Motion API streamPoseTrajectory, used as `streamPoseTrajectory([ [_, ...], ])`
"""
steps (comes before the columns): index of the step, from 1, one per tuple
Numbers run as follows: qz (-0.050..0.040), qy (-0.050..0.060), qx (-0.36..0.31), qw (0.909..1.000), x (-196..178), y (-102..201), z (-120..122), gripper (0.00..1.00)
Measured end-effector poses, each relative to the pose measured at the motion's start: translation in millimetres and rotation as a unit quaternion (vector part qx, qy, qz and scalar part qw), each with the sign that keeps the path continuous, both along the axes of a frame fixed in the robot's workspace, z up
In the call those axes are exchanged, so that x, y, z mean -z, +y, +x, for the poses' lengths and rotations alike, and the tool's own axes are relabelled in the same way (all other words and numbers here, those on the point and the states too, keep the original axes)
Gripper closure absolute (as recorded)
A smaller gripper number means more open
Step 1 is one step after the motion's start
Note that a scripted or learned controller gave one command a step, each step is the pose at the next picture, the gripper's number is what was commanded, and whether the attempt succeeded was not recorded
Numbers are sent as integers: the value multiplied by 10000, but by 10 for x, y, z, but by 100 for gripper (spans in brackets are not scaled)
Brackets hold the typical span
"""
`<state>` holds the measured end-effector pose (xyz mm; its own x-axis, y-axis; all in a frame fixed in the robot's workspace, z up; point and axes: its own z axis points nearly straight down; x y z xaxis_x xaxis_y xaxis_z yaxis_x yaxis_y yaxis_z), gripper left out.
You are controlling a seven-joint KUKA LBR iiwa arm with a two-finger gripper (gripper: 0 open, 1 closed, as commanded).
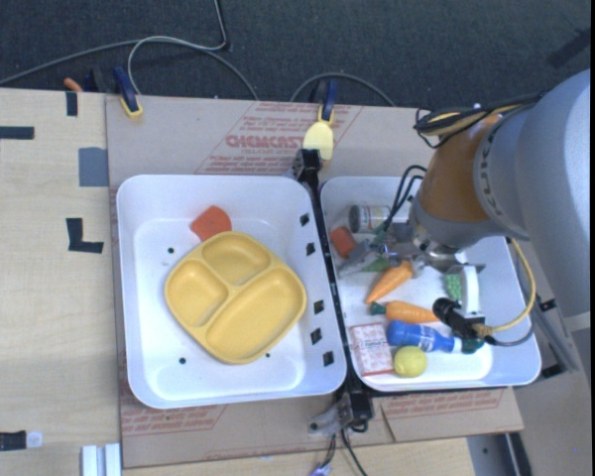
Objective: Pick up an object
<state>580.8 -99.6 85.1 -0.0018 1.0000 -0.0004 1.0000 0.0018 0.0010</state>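
Observation:
My gripper hangs over the right bin, below the orange band of the arm, which covers much of it. It sits just above and to the right of an orange carrot. A second carrot, a blue bottle, a yellow lemon and a red-and-white packet lie in front of it. A metal can and a small red piece lie to its left. I see nothing lifted off the bin floor.
In the left bin lie a yellow divided plate and an orange block. A black divider runs between the bins. Cables loop off the arm over the right bin's right side.

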Motion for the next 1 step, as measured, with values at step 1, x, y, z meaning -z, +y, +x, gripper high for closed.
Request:
streamPoseTrajectory([
  [1, -12, -15, 1, 10000, -105, -8, 6, 100],
])
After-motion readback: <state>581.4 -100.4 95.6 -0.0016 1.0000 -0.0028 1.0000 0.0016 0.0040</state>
